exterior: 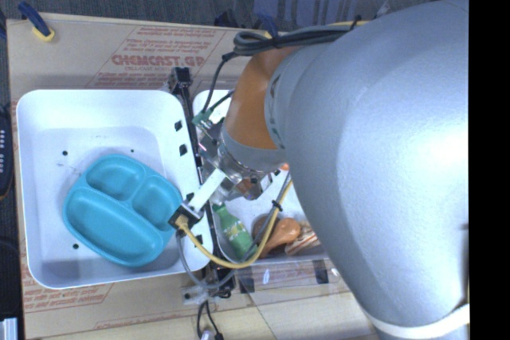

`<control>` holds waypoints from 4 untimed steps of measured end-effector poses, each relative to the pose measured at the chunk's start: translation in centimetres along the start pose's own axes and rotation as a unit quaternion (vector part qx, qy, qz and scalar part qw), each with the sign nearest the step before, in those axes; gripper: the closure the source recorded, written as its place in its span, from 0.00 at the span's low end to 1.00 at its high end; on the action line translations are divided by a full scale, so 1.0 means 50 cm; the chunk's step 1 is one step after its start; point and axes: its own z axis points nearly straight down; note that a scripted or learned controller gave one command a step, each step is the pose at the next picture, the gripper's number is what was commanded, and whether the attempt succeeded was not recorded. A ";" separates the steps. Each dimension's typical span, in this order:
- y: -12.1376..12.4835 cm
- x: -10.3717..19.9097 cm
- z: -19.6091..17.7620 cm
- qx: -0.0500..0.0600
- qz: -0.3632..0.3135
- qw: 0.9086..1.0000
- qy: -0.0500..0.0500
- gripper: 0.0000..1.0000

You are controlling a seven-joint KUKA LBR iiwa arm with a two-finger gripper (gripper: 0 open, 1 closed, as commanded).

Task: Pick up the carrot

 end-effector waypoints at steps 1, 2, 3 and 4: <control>-0.008 -0.029 -0.221 -0.007 -0.231 0.973 0.000 1.00; -0.072 -0.004 -0.076 -0.002 -0.002 1.000 0.000 1.00; -0.075 -0.002 -0.095 0.002 -0.009 1.000 -0.003 1.00; -0.077 -0.001 -0.113 0.006 -0.017 1.000 -0.006 1.00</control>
